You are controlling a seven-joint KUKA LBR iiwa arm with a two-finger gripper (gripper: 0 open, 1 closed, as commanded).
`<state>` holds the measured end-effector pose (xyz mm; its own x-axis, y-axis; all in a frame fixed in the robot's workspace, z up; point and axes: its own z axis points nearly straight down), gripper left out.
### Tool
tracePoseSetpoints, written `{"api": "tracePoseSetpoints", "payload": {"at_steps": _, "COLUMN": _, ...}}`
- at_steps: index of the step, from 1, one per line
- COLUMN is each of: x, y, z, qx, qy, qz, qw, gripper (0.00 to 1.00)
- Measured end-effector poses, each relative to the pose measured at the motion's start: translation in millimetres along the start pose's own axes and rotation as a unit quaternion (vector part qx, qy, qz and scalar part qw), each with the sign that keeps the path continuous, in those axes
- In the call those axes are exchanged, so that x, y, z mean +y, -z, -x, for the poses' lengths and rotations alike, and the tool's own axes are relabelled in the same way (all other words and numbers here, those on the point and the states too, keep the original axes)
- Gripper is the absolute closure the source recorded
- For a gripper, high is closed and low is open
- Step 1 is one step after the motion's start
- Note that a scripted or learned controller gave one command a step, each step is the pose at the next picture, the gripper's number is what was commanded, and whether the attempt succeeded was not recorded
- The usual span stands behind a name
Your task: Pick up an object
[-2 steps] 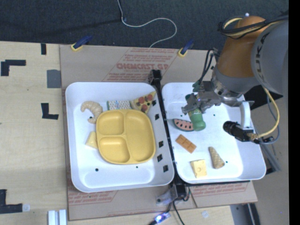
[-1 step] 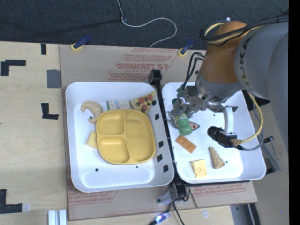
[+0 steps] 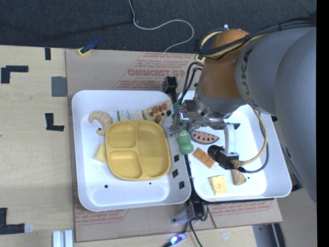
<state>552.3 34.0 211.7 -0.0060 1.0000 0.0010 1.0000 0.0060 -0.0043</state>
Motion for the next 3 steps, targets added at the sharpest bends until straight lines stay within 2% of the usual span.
{"api": "tracePoseSetpoints", "payload": {"at_steps": 1, "x": -10, "y": 21, "z": -26, "qx": 0.000, "qy": -0.001, "qz": 0.002, "qw": 1.0000, "gripper": 1.00}}
{"api": "tracePoseSetpoints", "payload": {"at_steps": 2, "x": 4, "y": 17, "z": -21, "qx": 0.000, "qy": -0.002, "qz": 0.001, "qw": 1.0000, "gripper": 1.00}}
{"api": "tracePoseSetpoints", "payload": {"at_steps": 3, "x": 5, "y": 10, "z": -28, "qx": -0.001, "qy": -0.002, "qz": 0.000, "qw": 1.0000, "gripper": 1.00}}
